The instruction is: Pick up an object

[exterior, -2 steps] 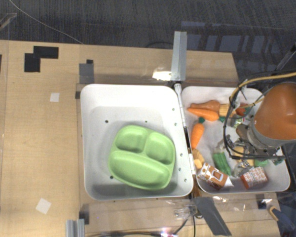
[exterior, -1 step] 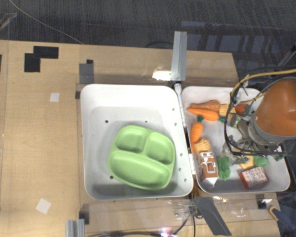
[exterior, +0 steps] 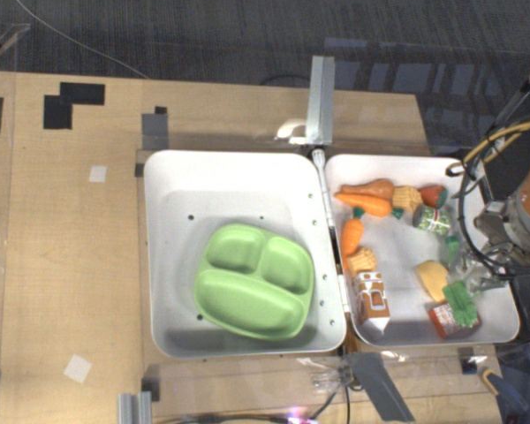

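The right bin (exterior: 397,268) holds several toy foods. An orange squash (exterior: 368,191) and a long carrot (exterior: 371,206) lie at its back, beside a corn cob (exterior: 407,199), a red piece (exterior: 434,193) and a green can (exterior: 434,223). A small carrot (exterior: 352,234), a brown crumbly piece (exterior: 362,260) and a brown-and-white carton (exterior: 372,297) line its left wall. A yellow piece (exterior: 433,279), a green leafy piece (exterior: 460,303) and a red block (exterior: 445,321) sit at the front right. My gripper (exterior: 479,272) hangs over the bin's right side, just above the green leafy piece and right of the yellow one.
The left bin (exterior: 163,237) carries a green divided plate (exterior: 254,281). A metal post (exterior: 321,100) stands behind the wall between the bins. Cables (exterior: 477,162) loop from the arm over the right bin's far corner. Wooden bench lies to the left.
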You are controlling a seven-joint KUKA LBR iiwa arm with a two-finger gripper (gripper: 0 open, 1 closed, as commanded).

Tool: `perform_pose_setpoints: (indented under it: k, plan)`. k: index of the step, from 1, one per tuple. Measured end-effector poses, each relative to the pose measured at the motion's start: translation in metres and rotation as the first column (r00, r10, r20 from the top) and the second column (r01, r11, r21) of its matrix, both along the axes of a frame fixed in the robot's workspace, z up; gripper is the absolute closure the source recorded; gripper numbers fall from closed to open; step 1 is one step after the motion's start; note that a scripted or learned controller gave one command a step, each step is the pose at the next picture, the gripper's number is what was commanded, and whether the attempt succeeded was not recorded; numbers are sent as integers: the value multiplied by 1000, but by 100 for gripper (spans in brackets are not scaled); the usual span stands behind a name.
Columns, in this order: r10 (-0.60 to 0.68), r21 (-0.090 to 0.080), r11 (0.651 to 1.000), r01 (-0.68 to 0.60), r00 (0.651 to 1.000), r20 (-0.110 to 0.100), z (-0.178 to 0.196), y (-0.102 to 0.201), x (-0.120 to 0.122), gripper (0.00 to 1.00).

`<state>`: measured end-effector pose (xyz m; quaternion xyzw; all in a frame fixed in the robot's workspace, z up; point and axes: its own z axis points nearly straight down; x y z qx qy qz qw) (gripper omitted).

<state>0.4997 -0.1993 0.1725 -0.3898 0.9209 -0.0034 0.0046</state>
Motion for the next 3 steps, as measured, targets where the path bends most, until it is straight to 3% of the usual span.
perform_pose_setpoints:
  k: [1, 2, 3]
  plan:
    - [-360, 6, 933, 360, 933, 4, 96, -5, 58, 100]
    - [-545, 9, 838, 545, 839, 0, 114, 22, 122, 100]
    - [-606, 11, 795, 606, 796, -3, 109, 63, 172, 100]
